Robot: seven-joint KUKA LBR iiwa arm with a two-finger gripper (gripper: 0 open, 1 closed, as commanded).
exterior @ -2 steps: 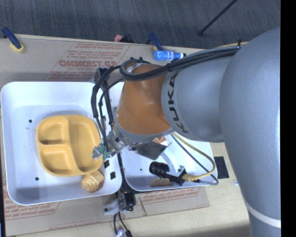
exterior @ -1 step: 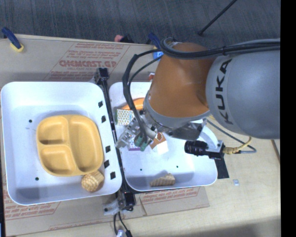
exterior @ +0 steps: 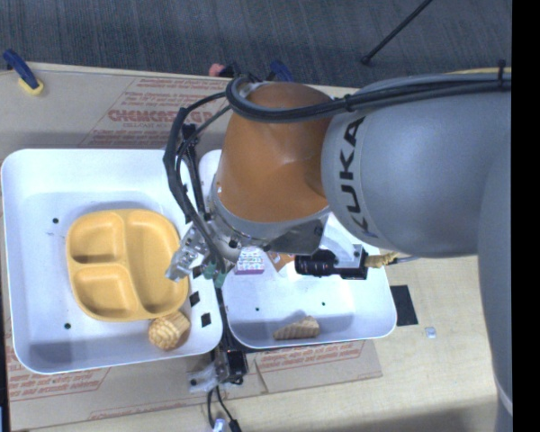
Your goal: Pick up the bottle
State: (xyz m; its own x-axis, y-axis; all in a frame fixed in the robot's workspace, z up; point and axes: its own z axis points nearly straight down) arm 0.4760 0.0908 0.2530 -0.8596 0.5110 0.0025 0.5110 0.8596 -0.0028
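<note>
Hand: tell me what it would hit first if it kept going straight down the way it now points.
The hand points down near the divider between the bins. Going on, it would probably meet the right rim of the yellow tray or the left bin wall; depth is unclear.

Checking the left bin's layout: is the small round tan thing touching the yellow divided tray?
Touching. The camera view shows the round tan thing pressed against the lower right rim of the yellow divided tray in the left bin, with no white gap between them.
</note>
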